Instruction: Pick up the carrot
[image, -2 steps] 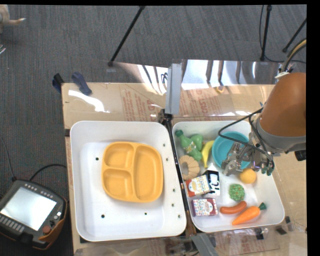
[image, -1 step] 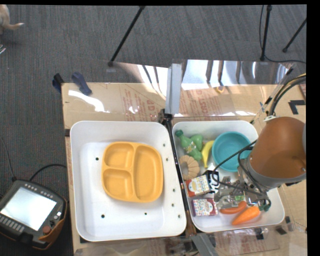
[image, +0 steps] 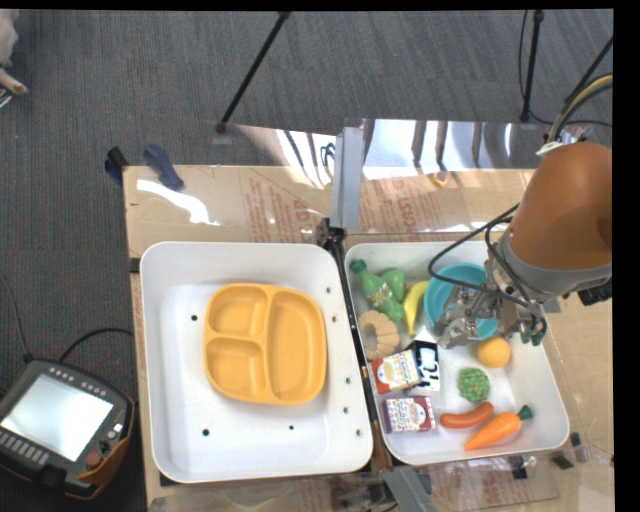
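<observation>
The light, rigid, smooth orange plastic carrot (image: 495, 430) is being left for a mid-body grasp by the gripper (image: 478, 325), whose opening cannot be told.

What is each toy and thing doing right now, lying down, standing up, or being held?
carrot: lying flat in the right bin, not held.
sausage: lying beside the carrot.
lemon: resting just below the gripper.
green bottle: lying on its side.
blue bowl: upright, partly under the gripper.
yellow tray: flat in the left bin.
</observation>
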